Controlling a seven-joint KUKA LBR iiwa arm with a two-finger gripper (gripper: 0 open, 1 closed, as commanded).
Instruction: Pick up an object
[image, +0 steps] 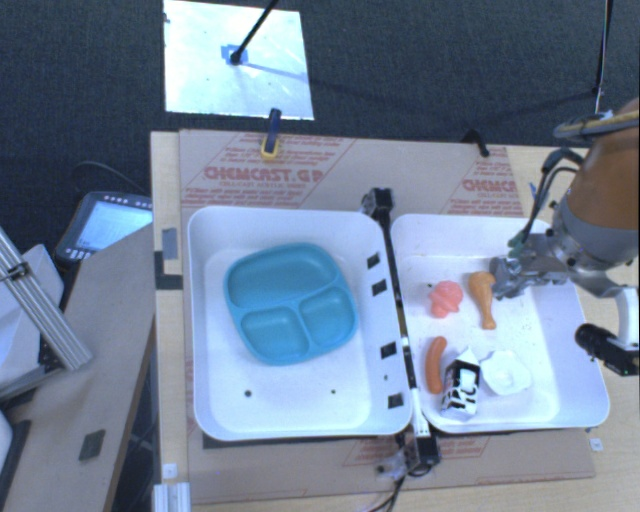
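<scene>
Camera view: arm enters from the right, gripper (507, 277) low over the right bin (560, 405), just beside the top of the tan drumstick-shaped toy (483, 298). Can't tell whether the jaws are apart or together, or if they touch it. Drumstick lies lengthwise mid-bin, not lifted. Nearby: pink lump (446, 298) to its left, orange sausage (435, 363), black-and-white carton (461, 386), white piece (506, 372). Left bin (215, 405) holds a blue divided tray (291, 301). Both bins sit on the cardboard-covered tabletop (330, 170).
</scene>
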